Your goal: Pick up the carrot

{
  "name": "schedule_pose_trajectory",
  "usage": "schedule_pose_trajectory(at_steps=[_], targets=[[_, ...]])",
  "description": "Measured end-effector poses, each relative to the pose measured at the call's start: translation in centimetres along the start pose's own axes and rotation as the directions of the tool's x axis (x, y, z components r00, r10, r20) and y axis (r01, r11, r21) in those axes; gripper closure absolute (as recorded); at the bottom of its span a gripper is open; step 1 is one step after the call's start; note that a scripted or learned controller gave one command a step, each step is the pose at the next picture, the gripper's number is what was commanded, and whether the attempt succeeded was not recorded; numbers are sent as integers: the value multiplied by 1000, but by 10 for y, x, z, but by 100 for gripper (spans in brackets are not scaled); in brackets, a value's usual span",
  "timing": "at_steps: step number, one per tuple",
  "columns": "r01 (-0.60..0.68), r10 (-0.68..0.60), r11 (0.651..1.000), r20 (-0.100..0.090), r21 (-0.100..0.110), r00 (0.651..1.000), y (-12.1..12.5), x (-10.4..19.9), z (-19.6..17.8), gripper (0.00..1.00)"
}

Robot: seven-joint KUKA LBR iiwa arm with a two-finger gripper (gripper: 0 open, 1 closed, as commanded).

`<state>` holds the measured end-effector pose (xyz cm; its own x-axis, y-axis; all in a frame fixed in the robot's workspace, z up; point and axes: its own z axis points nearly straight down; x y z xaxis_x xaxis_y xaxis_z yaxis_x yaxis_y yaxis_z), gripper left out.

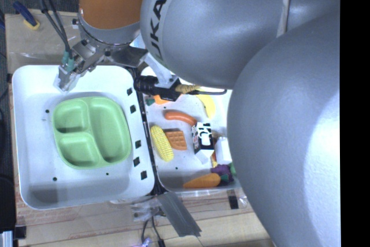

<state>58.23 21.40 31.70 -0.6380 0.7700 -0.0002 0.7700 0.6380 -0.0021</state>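
Arm (pixel 277 95) overhangs right bin (pixel 173 185); carrot (pixel 202 181) at near rim (jaws (pixel 66 81) state unclear).

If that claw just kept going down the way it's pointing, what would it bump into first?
Probably the bare floor of the left bin, just above the green divided plate. The gripper points down-left there, though its height is unclear.

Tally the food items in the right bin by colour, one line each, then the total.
Orange: 3, the carrot, sausage and waffle
Yellow: 2, the corn cob and banana
Purple: 1, the eggplant
Total: 6
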Motion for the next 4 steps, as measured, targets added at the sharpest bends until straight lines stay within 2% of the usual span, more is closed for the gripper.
schedule_pose_trajectory(at_steps=[1, 2, 3, 4], targets=[[-277, 277, 961, 1, -3, 961, 21, -22, -55, 100], [-337, 337, 941, 1, -1, 941, 20, -52, -55, 100], [-523, 523, 852, 0, 6, 852, 41, -63, -3, 100], [-689, 689, 725, 1, 5, 725, 13, -14, 11, 100]])
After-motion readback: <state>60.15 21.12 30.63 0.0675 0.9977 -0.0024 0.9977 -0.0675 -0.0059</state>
